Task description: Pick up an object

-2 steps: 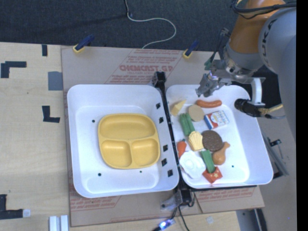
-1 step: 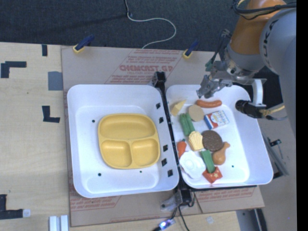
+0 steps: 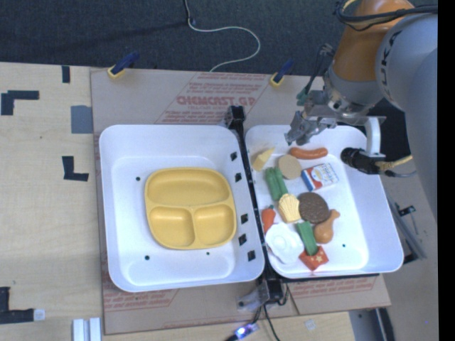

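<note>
While the tool [image 3: 298,135] hangs, grip unreadable: one yellow tray [image 3: 190,208], two bins [image 3: 121,190].

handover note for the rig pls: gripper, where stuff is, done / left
Gripper: above the far end of the right bin, over the sausage; jaws' state can't be told, nothing seen held.
Things: toy food piled in the right bin's left half: sausage, green pepper, brown patty, white egg. Yellow divided plate lies in the left bin.
Done: no pick yet.
Left: the whole pick. The sausage looks like the likely target.
</note>
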{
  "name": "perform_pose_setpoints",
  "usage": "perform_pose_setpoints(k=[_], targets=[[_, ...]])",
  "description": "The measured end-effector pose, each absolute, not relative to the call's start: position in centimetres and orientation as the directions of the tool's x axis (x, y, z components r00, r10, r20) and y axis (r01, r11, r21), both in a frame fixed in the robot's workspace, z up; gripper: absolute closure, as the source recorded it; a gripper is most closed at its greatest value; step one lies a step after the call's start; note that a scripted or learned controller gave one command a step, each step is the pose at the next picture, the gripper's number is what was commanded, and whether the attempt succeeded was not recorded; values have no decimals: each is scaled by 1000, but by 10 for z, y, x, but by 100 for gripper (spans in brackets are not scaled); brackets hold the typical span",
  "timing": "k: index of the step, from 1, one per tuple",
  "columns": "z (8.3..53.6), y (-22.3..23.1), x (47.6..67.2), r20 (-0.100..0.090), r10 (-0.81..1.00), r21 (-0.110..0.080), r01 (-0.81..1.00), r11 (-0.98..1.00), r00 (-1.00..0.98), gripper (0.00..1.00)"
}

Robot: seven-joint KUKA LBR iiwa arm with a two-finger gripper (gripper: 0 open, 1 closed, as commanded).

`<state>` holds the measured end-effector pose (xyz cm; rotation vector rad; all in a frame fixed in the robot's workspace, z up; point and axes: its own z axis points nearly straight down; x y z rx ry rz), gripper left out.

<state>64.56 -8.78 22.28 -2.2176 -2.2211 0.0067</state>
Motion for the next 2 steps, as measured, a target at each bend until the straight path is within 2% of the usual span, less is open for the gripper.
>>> perform_pose_setpoints(k=[2], targets=[[232, -95, 639, -1, 1000, -4, 1000, 0, 0, 100]])
